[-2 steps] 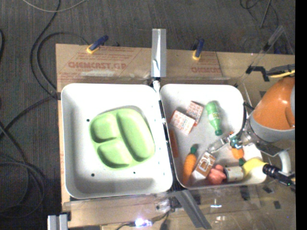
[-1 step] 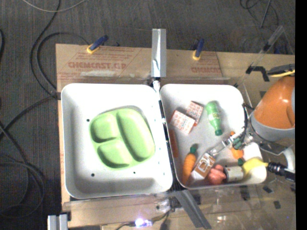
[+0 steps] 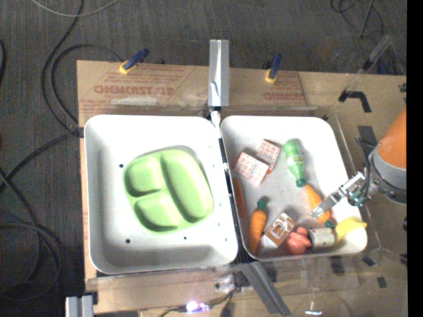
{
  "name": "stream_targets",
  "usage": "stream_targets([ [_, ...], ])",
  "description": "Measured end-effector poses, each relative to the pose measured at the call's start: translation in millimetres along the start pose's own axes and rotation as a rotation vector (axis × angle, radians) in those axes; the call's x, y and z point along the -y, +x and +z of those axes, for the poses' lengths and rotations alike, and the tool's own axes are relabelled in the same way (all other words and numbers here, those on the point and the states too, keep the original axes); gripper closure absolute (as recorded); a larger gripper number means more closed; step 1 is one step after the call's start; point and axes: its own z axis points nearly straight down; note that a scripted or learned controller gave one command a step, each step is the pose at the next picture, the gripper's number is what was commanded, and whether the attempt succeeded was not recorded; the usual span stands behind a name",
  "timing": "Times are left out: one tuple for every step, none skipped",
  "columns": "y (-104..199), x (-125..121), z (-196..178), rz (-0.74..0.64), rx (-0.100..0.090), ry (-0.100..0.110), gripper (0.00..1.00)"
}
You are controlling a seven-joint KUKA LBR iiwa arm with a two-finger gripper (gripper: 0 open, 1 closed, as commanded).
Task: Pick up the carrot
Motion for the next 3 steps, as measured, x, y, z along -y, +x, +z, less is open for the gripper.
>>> stream_targets([
  [-27.2, -42.2, 74.6, -0.067, 0.008, -0.006, 0.0],
  [-29.5, -44.5, 63.6, -0.067, 0.019, -0.014, 1.0],
  [58.2, -121.1, -23.3, -0.014, 0.0, 0.001, 1.0],
])
